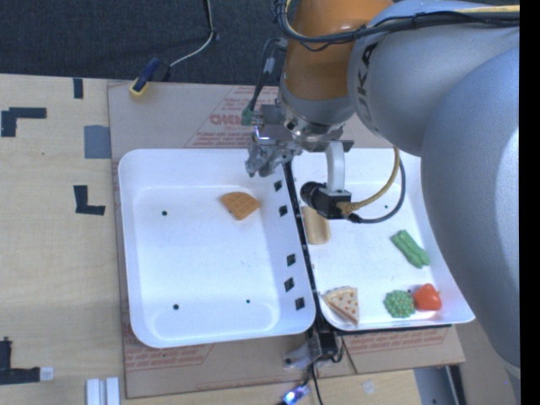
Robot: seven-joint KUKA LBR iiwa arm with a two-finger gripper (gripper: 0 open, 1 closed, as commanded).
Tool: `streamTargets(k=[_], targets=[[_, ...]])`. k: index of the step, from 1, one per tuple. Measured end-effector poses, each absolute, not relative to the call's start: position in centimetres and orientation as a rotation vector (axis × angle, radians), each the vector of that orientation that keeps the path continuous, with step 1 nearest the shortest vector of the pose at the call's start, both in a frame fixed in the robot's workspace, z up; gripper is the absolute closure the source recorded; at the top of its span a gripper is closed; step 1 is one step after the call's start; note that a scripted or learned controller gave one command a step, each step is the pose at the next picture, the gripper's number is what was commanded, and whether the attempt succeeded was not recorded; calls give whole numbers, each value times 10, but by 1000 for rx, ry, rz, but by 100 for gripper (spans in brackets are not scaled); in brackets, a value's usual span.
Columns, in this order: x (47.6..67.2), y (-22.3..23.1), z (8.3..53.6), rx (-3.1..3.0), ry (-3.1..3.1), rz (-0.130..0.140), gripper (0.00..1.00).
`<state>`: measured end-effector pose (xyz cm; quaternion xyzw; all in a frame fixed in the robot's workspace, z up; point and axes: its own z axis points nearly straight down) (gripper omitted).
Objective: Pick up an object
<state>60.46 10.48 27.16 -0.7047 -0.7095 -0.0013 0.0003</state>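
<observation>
My gripper [263, 164] hangs above the left bin's [135, 226] back rim; jaw state I cannot tell. A waffle piece [240, 204] lies just below them.

Both bins — the left bin [143, 251] and the right bin [375, 264] — look like smooth white plastic with a soft sheen. They sit on a matt brown cardboard sheet [181, 112], printed in faded red, laid over the counter [51, 260], which looks like pale wood with a dull finish. The arm [456, 91] has a smooth grey shell; its orange band [333, 11] is glossy, catching highlights. The gripper [268, 154] looks like dull grey metal. The toy foods — cracker [240, 205], green pod [410, 248], tomato [428, 298] — look like moulded plastic.
</observation>
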Motion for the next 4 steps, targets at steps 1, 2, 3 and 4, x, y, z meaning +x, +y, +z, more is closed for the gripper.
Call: streamTargets(k=[1, 2, 3, 4], targets=[[604, 107, 263, -2220, -2222, 4, 100], [609, 157, 282, -2214, -2228, -2, 100], [612, 162, 302, -2218, -2224, 0, 100], [577, 205, 333, -2212, -2228, -2, 100]])
